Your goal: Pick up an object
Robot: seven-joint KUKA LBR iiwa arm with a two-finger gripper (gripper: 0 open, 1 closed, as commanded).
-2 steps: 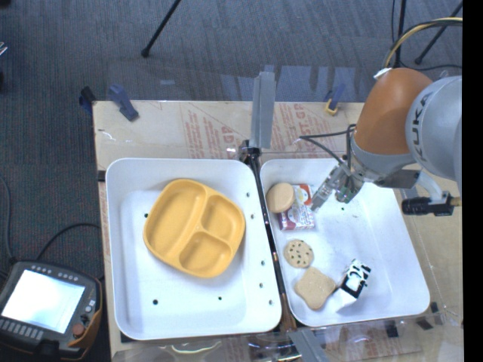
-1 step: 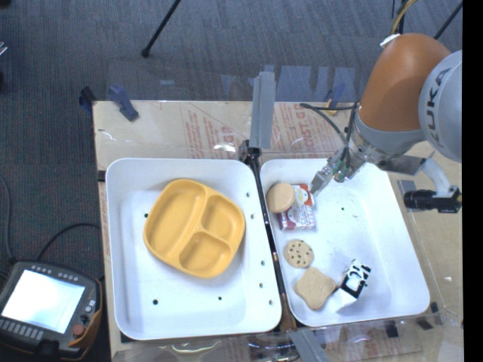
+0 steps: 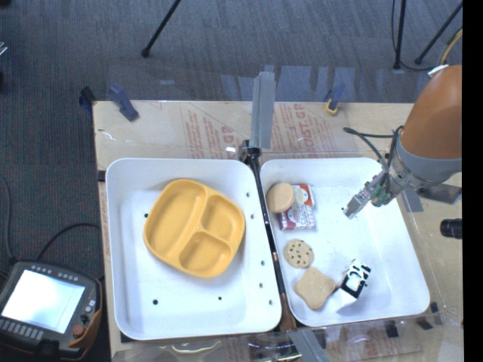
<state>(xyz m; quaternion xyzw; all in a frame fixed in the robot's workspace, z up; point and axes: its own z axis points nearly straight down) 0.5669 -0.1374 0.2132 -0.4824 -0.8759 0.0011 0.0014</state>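
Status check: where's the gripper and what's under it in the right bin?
Gripper above right bin, holding nothing. Nearest: snack packet and bun. Path unobstructed.

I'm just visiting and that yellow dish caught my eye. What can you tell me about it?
The tray is a yellow, rounded, plastic-looking dish split into three compartments: one long one on its left, two smaller ones on its right. It lies flat, right side up, turned at a slant, in the left bin, toward the bin's far half. Nothing lies in it, and apart from the bin floor nothing touches it.
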